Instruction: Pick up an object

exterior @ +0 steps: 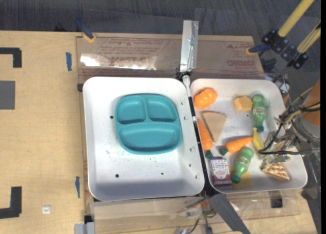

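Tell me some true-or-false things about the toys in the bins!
1. The blue plate lies in the left bin. True.
2. The pizza slice sits on the blue plate. False: it lies in the right bin, near the claw.
3. Two green bottles lie in the right bin. True.
4. The purple box sits at the right bin's far edge. False: it sits at the near edge, beside a bottle.
5. The plate has three sections. True.

My teal divided plate (147, 123) sits mid left bin (97, 141); blue tape (69, 60) marks the tabletop (35, 126) beside it.
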You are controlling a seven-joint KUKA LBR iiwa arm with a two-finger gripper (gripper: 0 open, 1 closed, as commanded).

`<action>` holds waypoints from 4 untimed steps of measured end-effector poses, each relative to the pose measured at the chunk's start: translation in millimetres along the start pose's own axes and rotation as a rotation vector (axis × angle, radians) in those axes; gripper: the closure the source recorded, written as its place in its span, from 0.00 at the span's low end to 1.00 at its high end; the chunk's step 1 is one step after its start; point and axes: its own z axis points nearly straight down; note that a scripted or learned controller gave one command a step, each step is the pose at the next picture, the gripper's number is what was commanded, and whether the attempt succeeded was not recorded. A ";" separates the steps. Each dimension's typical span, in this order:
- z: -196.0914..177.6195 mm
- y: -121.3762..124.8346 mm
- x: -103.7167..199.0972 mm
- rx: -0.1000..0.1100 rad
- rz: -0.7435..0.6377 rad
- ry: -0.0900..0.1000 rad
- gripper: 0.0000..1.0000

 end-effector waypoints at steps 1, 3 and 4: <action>15.2 17.5 -82.9 0.001 -0.051 -0.005 1.00; 15.8 76.2 -165.9 -0.001 -0.671 -0.004 1.00; 16.4 75.2 -164.8 -0.001 -0.670 -0.003 0.00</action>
